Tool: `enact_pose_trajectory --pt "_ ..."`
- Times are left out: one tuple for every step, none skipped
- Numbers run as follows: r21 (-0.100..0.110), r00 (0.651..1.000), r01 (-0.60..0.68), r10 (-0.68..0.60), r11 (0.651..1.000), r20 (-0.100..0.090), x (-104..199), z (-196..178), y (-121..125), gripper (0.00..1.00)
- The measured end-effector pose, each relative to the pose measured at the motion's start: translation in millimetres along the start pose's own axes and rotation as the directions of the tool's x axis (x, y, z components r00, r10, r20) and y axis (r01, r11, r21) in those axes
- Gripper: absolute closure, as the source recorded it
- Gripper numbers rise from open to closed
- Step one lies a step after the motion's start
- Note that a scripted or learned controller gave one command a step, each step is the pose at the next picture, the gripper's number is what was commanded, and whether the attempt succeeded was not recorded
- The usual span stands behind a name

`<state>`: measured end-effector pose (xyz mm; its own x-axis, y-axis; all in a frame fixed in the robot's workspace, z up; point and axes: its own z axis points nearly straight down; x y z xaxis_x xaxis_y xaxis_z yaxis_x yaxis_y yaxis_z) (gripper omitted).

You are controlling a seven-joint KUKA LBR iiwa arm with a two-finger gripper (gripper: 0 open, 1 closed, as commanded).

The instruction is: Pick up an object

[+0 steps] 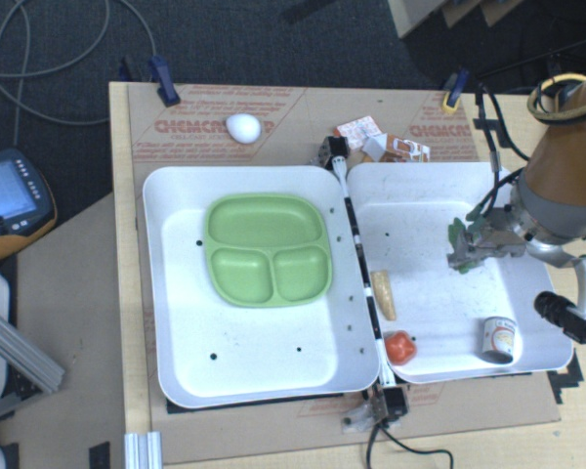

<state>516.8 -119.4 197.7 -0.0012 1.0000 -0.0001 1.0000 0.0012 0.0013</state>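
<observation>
Arm (557, 179) enters from the right, orange band above the wrist, and reaches over the right bin (420, 203). The pincer (462, 252) sits low over the upper middle of that bin, with something small and green at its tip; too blurred to tell whether that is an object or part of the tool. Whether the pincer is wide, narrow or holding anything cannot be told from this slant.

Right bin contents, all apart from the pincer:
- tan bread-roll-like piece (383, 295) lying along the left wall
- small red tomato-like object (400, 348) in the near left corner, just below the roll
- small can (498, 339), on its side, near the near right corner

Left bin (176, 291) holds a green divided plate (269, 249), three compartments, lying flat in the upper middle.

On the surface (137, 262) behind the bins: a white egg-shaped object (242, 127) beyond the left bin, and a few crumpled wrappers (381, 143) near the junction of the two bins. Blue clamps (162, 79) grip the back edge of the board.
</observation>
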Motion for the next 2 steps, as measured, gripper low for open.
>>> enact_pose_trajectory --pt "0.0 1.0 0.0 0.0 1.0 0.0 49 -54 22 1.0" --pt "-0.001 1.0 0.0 0.0 1.0 0.0 87 -50 52 1.0"
